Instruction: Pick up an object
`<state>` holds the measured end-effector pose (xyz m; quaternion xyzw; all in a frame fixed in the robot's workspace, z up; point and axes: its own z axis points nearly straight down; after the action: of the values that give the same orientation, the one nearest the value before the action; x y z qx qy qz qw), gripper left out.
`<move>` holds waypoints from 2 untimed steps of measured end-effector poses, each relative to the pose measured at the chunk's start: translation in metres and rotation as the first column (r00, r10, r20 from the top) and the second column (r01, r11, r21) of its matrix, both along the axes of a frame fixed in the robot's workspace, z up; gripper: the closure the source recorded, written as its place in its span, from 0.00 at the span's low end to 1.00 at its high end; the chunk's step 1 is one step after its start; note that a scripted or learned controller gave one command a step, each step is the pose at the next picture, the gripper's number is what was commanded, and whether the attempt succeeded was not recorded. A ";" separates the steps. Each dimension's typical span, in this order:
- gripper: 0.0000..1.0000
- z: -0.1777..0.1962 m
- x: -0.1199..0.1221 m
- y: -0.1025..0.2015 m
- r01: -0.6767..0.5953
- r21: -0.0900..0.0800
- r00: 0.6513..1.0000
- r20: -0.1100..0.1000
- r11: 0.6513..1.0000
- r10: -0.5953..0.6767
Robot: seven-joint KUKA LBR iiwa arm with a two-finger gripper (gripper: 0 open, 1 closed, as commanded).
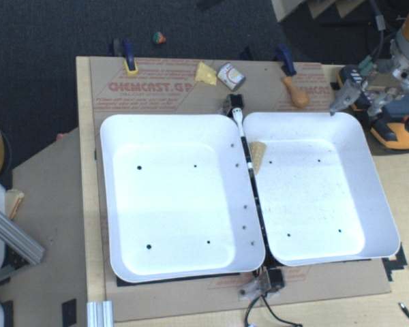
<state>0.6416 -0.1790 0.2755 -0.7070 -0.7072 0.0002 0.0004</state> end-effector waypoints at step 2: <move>0.00 0.219 -0.040 0.074 -0.011 0.004 1.000 -0.004 1.000 0.011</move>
<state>0.6017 -0.1050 0.4945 -0.7031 -0.7111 0.0002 0.0032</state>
